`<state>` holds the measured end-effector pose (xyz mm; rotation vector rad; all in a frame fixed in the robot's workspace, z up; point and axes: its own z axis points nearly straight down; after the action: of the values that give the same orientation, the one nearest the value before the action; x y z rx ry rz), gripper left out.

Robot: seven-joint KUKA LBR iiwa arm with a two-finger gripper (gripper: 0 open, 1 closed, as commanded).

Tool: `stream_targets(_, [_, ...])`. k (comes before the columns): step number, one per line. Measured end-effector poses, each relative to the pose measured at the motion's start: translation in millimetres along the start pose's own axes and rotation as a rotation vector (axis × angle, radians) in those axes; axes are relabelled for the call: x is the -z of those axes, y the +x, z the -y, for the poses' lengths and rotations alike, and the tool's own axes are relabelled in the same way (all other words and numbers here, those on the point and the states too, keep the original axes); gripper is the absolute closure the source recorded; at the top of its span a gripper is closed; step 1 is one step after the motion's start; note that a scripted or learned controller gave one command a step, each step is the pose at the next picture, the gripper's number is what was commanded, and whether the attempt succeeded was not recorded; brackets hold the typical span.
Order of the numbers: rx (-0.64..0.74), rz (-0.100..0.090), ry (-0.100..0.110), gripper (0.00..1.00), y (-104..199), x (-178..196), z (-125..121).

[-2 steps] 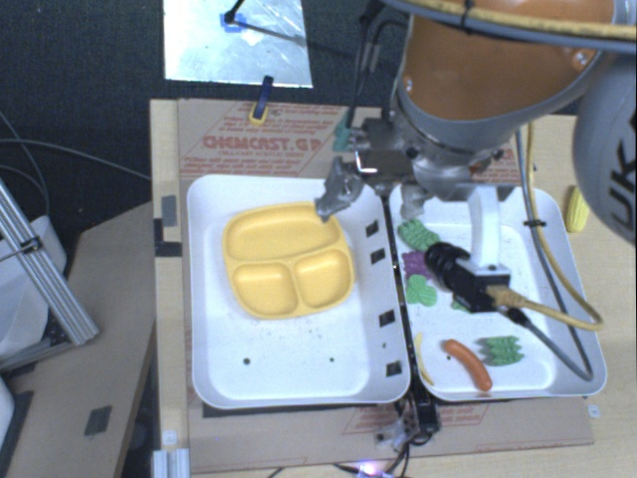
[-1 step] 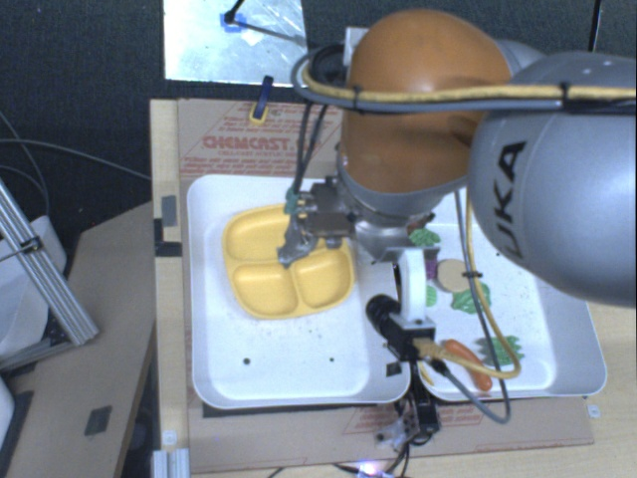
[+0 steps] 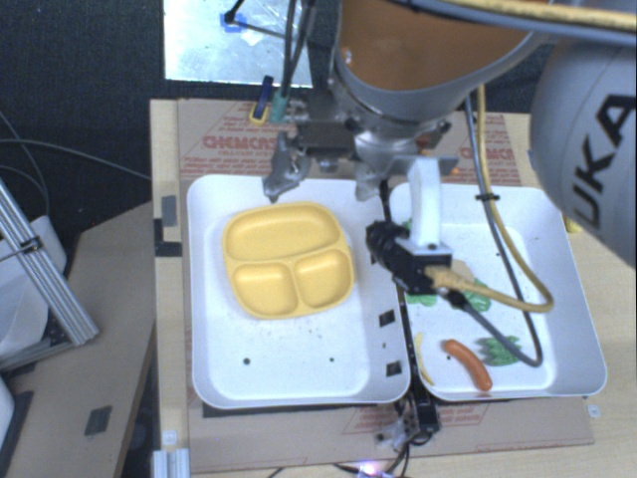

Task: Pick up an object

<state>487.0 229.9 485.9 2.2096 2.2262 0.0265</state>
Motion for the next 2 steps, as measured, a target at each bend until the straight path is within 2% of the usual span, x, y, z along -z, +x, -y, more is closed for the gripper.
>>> stream_targets(1, [-0.013, 0.015, 0.028, 0.00, -65, -144, 4])
stream_targets(2, [0.001, 0.007, 0.015, 0.00, 7, -168, -23])
